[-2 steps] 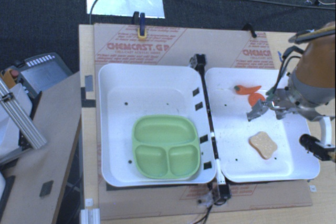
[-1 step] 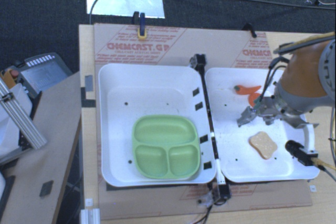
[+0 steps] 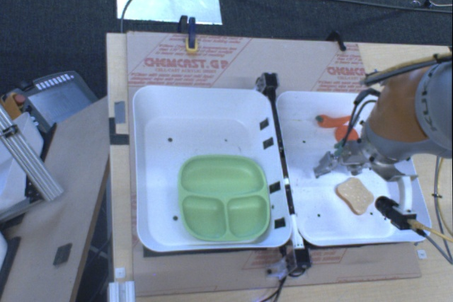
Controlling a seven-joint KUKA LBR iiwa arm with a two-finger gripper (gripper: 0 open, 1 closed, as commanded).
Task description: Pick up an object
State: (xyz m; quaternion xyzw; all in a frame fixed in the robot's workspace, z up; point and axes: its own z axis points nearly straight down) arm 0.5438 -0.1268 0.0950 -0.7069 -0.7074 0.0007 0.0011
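While nothing in the right bin point(image 3: 304, 223) has been lifted yet, the likeliest target is the toast-shaped piece point(image 3: 354, 194), a tan slice lying flat on the bin floor toward its near right part. Just beside it, up and to the left, sits the tool point(image 3: 333, 163), low over the floor and close to the slice, though I cannot say whether it touches it. Whether the tool is open or closed cannot be told from this slant, since the wrist and cabling crowd it, and nothing visibly sits in its grip. An orange carrot-like object point(image 3: 334, 122) lies farther back in the same bin, partly hidden behind the arm point(image 3: 396, 117), which comes in from the right with its orange band above the wrist.

My reading is that the step in hand is the approach or the descent onto a target, with the grasp itself not yet shown. The next move calls for centring the tool over the slice, which looks thin and flat, so it would have to reach right down to the floor to catch its edges.

Beyond the divider, the left bin point(image 3: 152, 124) holds a green divided plate point(image 3: 225, 196), well apart from the action, on the table point(image 3: 233, 60)
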